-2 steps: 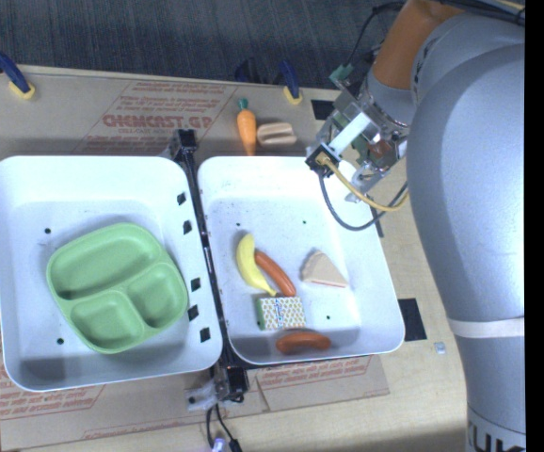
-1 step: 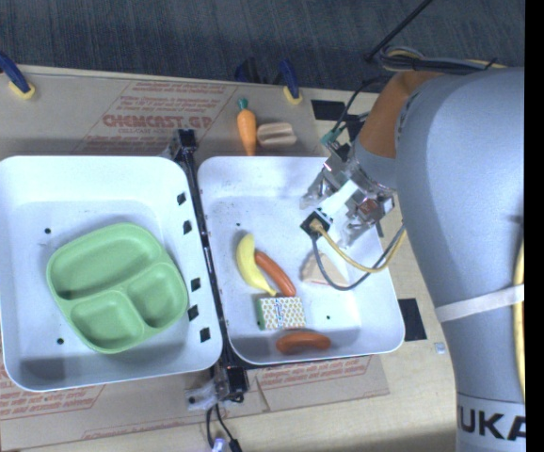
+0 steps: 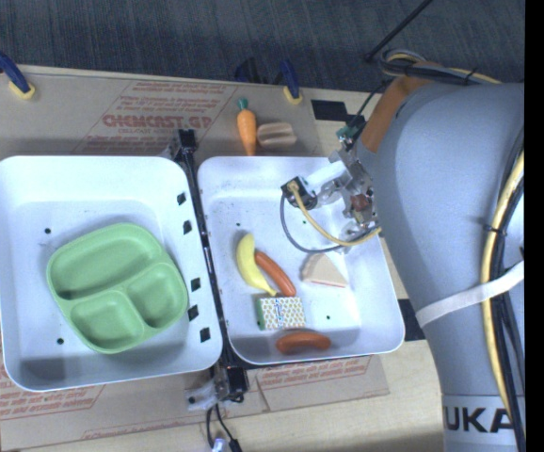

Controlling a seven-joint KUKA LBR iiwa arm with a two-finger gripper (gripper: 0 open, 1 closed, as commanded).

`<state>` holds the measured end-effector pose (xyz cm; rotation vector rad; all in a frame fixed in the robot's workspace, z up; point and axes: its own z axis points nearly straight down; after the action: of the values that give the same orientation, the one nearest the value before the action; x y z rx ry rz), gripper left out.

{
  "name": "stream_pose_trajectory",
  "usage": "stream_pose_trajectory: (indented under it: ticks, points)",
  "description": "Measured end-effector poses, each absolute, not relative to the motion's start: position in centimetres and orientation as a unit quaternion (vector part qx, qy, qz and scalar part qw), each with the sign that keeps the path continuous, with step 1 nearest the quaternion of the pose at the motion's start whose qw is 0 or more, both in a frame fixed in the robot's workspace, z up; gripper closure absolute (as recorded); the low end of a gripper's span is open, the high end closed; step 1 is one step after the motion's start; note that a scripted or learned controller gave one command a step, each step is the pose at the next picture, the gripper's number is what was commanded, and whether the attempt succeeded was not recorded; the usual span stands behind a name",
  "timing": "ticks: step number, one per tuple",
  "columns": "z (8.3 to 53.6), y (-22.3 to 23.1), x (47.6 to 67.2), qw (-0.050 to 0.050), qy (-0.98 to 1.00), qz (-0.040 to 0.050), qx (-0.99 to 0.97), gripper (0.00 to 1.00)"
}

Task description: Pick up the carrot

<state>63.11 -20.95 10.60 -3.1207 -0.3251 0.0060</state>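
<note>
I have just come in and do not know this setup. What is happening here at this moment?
A grey KUKA arm reaches in over the right bin, its gripper above the far right part. The carrot it should pick up lies outside the bins, on the bench beyond them, untouched. The right bin holds a banana and other toy foods; the left bin holds a green divided plate.

A green tray (image 3: 117, 285) lies in the left bin (image 3: 8, 252). The right bin (image 3: 376, 318) holds a banana (image 3: 247, 262) touching a sausage (image 3: 276, 273), a wedge (image 3: 326, 271), a box (image 3: 280, 313) and another sausage (image 3: 302, 343). A bun (image 3: 275, 136) sits on the tabletop (image 3: 84, 111) behind.
</note>
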Motion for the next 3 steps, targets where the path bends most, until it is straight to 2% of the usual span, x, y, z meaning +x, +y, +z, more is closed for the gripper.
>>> stream_pose_trajectory:
  ticks: [1, 2, 3]
  points:
    - [10.4, -19.6, 55.2, 0.003, -0.249, 0.0022, -0.969, 0.00]
    - [22.9, -21.2, 50.4, 0.001, -0.255, 0.0012, -0.967, 0.00]
    - [11.2, -20.6, 55.3, 0.003, -0.267, 0.0032, -0.964, 0.00]
